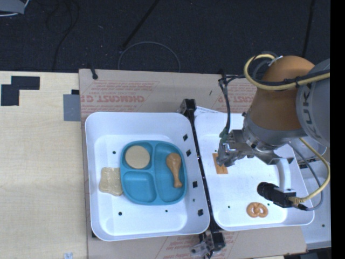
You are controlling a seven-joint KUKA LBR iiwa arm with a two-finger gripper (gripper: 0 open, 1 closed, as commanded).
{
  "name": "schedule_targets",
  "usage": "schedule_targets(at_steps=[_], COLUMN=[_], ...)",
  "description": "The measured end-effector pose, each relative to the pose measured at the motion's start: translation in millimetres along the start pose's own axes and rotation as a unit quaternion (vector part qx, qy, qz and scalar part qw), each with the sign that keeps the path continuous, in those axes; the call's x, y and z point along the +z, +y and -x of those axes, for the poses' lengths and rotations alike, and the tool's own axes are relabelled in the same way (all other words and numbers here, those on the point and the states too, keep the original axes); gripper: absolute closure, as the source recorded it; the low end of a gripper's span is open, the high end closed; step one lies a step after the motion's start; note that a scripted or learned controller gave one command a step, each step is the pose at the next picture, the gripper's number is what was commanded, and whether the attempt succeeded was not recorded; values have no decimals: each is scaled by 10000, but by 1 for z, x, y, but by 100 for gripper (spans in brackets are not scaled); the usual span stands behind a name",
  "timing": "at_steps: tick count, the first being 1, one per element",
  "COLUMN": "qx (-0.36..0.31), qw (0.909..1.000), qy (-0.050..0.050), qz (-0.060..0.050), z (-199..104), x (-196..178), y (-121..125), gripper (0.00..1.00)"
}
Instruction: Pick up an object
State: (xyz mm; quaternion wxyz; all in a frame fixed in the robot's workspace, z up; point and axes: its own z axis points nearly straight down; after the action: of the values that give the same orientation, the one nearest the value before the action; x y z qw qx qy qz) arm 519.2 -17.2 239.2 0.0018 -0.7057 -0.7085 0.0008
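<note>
My gripper hangs low over the left part of the right bin. A small orange block lies directly under its tip, partly covered by it; contact between the two cannot be made out. A brown pretzel lies near the front of the same bin, well apart from the gripper.
The left bin holds a blue divided tray with a round tan biscuit and a drumstick in it. A pale piece of toast lies against the tray's left side. A black divider separates the bins.
</note>
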Motion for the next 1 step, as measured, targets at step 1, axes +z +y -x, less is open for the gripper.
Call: schedule_targets(at_steps=[1], qx=[-8], qw=[10000], qy=[4], qz=[3], z=[-58], x=[-5], y=[6], gripper=[100])
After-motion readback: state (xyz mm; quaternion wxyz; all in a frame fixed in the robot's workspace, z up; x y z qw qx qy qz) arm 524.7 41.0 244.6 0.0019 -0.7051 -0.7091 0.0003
